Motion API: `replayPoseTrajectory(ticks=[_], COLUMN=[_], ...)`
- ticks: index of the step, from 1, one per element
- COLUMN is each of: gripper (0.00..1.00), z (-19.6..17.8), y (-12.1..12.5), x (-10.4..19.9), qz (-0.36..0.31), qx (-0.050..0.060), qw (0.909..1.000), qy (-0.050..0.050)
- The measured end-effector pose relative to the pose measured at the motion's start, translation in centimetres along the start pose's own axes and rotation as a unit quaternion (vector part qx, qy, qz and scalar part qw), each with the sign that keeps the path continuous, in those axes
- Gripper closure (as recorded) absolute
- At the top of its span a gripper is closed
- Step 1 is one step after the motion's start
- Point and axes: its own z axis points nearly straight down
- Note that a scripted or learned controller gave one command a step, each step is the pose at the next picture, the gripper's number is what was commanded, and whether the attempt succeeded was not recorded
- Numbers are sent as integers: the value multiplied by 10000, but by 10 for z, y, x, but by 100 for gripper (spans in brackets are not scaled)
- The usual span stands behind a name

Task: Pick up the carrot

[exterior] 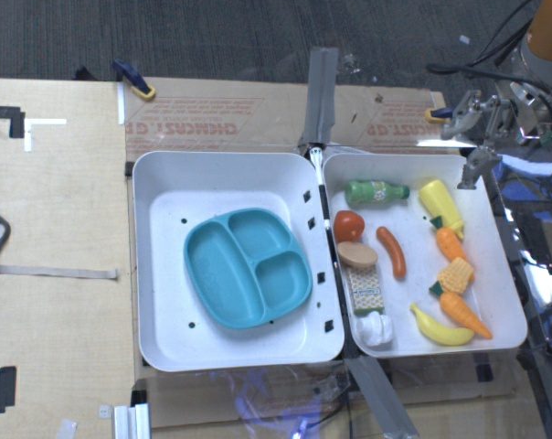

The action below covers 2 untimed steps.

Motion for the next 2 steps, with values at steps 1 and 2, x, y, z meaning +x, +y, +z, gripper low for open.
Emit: replayPoseTrajectory(ticks=[1, 2], gripper=[0, 0], z=[139, 196], y=[-21, -44], x=[17, 70], qz=[-190, -121], qx=[2, 0], qw=[9998, 9999], qy=[1, 5])
